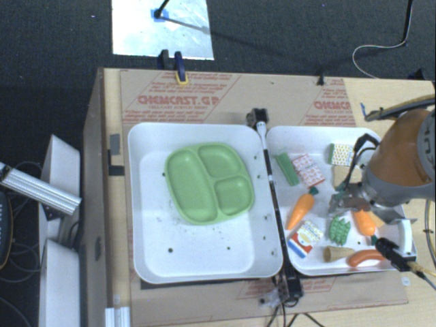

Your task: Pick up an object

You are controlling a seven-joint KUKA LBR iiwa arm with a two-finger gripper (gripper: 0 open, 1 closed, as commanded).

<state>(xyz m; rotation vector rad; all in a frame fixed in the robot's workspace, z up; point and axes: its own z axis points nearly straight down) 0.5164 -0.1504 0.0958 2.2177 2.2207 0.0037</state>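
The right white bin (315,139) holds several toy foods. Among them are an orange carrot (300,210), a green leafy piece (339,230), an orange chunk (365,222), a red sausage (364,257), a tan cone (335,253) and a small printed box (305,237). Further back lie a green stick (287,168), a pink checked packet (308,169) and a green-white packet (340,154). My gripper (340,202) hangs low over the bin, just above the leafy piece and right of the carrot. I see no object in its grasp.
The left bin (150,155) carries a green divided plate (208,182). A black rail (269,176) runs between the two bins. The arm's grey and orange wrist (402,162) covers the right bin's right side. A cable (392,43) trails at the back right.
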